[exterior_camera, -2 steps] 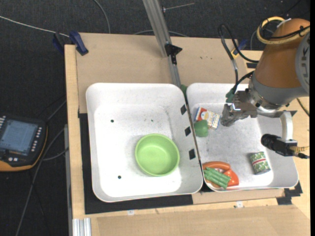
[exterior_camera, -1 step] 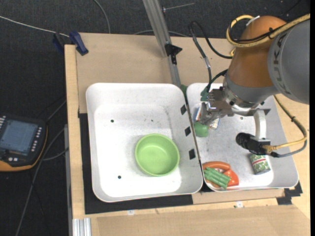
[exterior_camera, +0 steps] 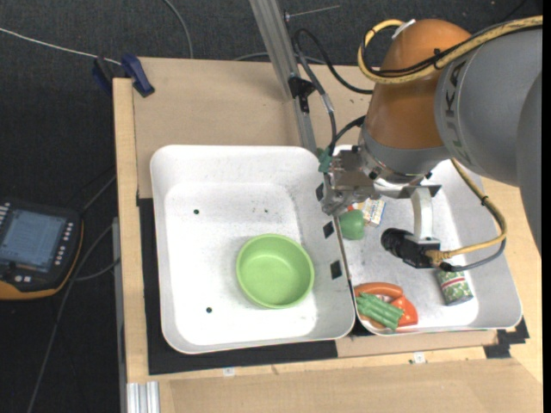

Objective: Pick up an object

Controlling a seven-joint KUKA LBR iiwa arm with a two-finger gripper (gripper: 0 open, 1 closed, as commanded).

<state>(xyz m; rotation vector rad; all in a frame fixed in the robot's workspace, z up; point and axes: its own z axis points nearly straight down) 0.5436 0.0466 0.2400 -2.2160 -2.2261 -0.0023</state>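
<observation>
Gripper [exterior_camera: 351,198] low over green ball [exterior_camera: 351,224], centre-right, poised to grasp | fingers: spread or pressed, cannot tell | green bowl [exterior_camera: 275,271] in left bin [exterior_camera: 172,179], apart.

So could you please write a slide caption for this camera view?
Arm's pincer low over a green ball in the right bin; green bowl in the left bin.

Green bowl [exterior_camera: 275,270] upright in left bin, near front right corner. Small green ball-like object [exterior_camera: 351,224] in right bin by dividing wall, just under gripper. Orange-and-green vegetable toy [exterior_camera: 386,307] lies at right bin's front left corner. Small green-labelled can [exterior_camera: 455,287] near front right, tilted.
</observation>
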